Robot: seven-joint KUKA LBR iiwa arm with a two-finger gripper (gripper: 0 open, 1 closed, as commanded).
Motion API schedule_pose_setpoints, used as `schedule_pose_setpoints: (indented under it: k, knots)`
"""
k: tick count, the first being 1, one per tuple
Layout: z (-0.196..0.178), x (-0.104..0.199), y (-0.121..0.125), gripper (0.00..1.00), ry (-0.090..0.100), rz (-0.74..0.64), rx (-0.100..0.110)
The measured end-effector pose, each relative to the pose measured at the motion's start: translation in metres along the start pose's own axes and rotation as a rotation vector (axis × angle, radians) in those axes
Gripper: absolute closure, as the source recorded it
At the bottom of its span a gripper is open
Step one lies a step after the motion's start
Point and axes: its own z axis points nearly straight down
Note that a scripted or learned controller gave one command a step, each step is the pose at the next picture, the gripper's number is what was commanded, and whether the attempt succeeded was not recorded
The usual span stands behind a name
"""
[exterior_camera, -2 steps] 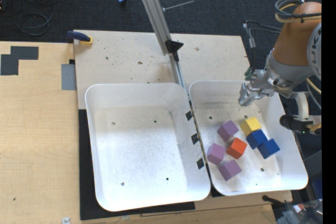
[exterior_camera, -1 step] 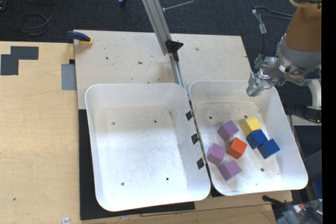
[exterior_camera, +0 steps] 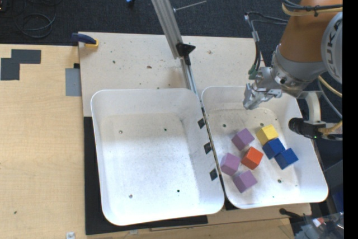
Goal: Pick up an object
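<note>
**White bins, seven blocks, gripper above the right bin**

White plastic forms the two shallow bins you see side by side on the bench: the left bin and the right bin. All blocks lie in the near half of the right bin. A yellow block touches a blue block, with a second blue block just beside it toward the near right. Left of these sits a purple block; an orange block lies just near of it. Two more purple blocks, one against the bin's left wall and one nearest to you, complete the cluster.

The arm enters from the right. Its gripper hangs over the far part of the right bin, apart from every block, with nothing between its fingers; whether they are spread or closed you cannot tell. A slanted aluminium rail rises from the far end of the divide between the bins.
</note>
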Motion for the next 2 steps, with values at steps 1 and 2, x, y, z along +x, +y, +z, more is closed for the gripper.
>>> schedule_pose_setpoints:
  k: [1, 2]
  knots:
    - [0.016, 0.049, -0.022, 1.00, 0.000, 0.000, 0.002]
    - [0.029, 0.094, -0.046, 1.00, 0.000, 0.000, 0.003]
